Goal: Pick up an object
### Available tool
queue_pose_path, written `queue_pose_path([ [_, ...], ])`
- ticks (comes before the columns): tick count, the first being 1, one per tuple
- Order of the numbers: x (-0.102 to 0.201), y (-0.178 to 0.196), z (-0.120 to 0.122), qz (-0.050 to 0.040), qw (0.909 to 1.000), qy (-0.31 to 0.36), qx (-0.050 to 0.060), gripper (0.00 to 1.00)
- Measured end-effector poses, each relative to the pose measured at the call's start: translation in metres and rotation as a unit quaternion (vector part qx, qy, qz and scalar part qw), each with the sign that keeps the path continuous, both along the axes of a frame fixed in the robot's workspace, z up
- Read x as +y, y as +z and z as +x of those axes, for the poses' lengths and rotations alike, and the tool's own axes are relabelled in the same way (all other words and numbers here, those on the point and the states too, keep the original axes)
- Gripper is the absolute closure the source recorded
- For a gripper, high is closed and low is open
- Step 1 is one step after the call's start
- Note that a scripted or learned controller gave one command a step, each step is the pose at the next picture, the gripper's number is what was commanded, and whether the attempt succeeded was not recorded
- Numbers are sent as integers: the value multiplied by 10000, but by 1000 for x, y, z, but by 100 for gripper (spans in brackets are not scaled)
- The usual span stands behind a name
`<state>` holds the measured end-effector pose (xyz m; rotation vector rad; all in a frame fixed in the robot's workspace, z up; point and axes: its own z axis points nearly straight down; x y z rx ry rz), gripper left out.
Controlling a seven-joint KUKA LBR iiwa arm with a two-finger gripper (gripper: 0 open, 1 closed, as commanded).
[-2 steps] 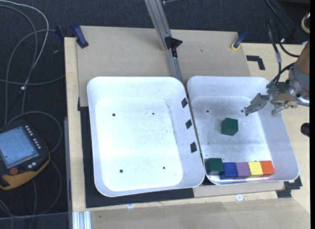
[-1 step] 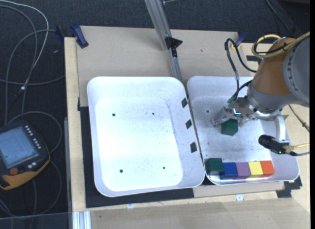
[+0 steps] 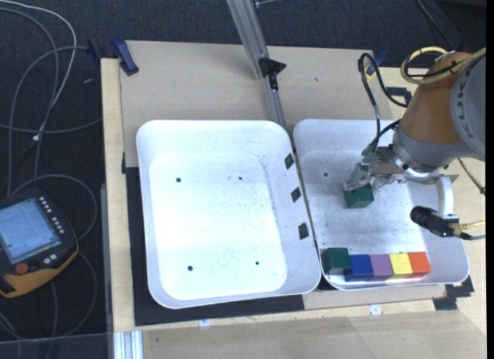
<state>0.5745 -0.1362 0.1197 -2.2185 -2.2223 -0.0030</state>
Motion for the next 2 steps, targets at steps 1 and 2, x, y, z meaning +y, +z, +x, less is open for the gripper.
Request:
queue_pose_path([
  [1, 87, 85, 7, 4, 10000, 41, -44, 100],
  [2, 151, 79, 25, 6, 10000, 36, -6, 100],
])
